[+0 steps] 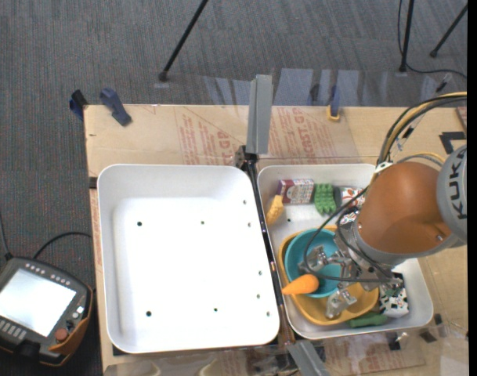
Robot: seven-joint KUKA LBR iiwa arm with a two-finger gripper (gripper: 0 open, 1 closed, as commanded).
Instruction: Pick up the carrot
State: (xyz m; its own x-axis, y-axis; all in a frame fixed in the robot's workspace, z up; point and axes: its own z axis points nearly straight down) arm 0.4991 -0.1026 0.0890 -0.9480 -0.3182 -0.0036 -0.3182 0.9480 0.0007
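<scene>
The orange carrot (pixel 301 285) lies in the right bin (pixel 422 292), on the near-left rim of a teal bowl (pixel 302 249), with its tip pointing left. My gripper (pixel 330 280) hangs low over the bowl, just right of the carrot. It is open, with one metal finger (pixel 320 258) over the bowl and the other finger (pixel 341 301) over a yellow dish (pixel 326 316). The carrot's thick end reaches toward the gap between them, and neither finger visibly presses on it. The orange wrist band (pixel 402 207) hides the bin's right middle.
Along the right bin's far wall stand a small box (pixel 296 190), a green block (pixel 324 198), a red-and-white can (pixel 350 196) and a yellow piece (pixel 276 208). A green item (pixel 370 319) and a black-and-white toy (pixel 393 304) lie near the front. The left bin (pixel 183 257) adjoins.
</scene>
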